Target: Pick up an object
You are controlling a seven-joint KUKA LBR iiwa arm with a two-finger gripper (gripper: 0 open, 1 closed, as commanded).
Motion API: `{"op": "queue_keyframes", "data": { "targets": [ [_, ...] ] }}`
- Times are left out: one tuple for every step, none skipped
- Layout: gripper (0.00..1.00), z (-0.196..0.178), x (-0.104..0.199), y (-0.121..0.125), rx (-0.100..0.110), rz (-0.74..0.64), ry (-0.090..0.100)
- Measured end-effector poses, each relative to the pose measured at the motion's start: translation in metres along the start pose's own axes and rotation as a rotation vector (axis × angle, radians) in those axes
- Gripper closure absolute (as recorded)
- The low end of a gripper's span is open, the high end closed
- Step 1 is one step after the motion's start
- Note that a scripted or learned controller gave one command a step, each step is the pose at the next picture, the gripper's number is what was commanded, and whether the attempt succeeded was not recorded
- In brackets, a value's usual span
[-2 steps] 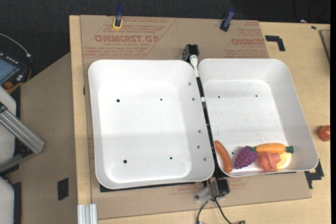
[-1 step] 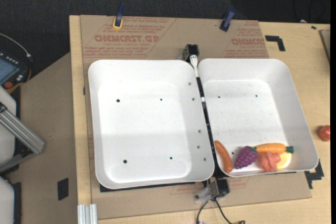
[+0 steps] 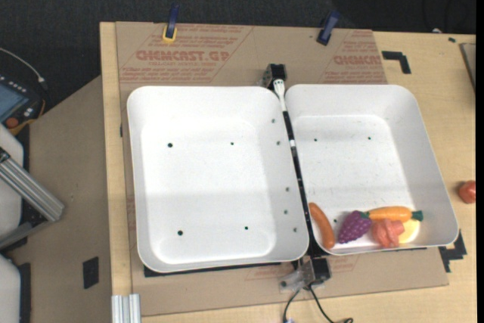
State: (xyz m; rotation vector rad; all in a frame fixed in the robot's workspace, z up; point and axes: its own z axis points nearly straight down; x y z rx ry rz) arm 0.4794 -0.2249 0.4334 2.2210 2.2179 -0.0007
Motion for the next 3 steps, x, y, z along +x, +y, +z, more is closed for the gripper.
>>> {"op": "queue_keyframes", "data": {
  "targets": [
    [1.00, -0.023, 0.067, 0.001, -0.005, -0.008, 0.001],
    [1.00, -0.029, -0.003, 0.000, -0.003, 0.003, -0.003],
    [1.00, -0.013, 0.001, 0.000, 0.004, -0.001, 0.002]
  ]
}}
